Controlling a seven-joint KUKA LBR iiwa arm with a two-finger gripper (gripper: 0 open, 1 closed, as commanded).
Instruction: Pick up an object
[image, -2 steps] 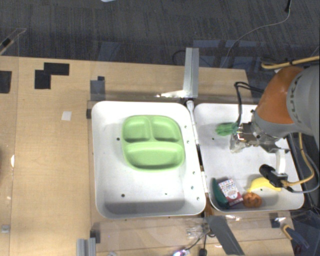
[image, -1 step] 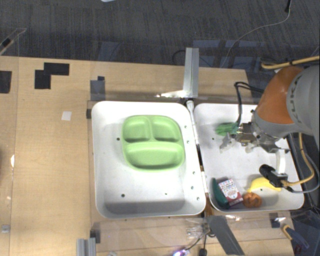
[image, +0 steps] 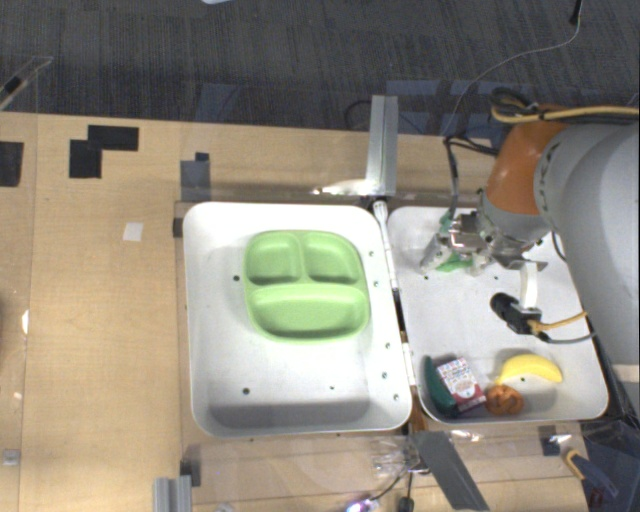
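The gripper (image: 462, 243) is working low in the far part of the right bin (image: 450, 330), near its far edge, and whether it is gripping anything I cannot tell, because the metal parts are blurring together there. A small green thing (image: 452, 262) is peeking out just under it, touching or nearly so; this looks like the target. The arm (image: 560, 190) is leaning in over the bin's right edge. Along the near edge a banana (image: 530, 371), a small box (image: 459, 378) and a brownish lump (image: 506, 400) are sitting crowded together. The middle floor is lying open, giving lifting room. In the left bin (image: 215, 400) a green divided plate (image: 305, 283) is resting centrally.
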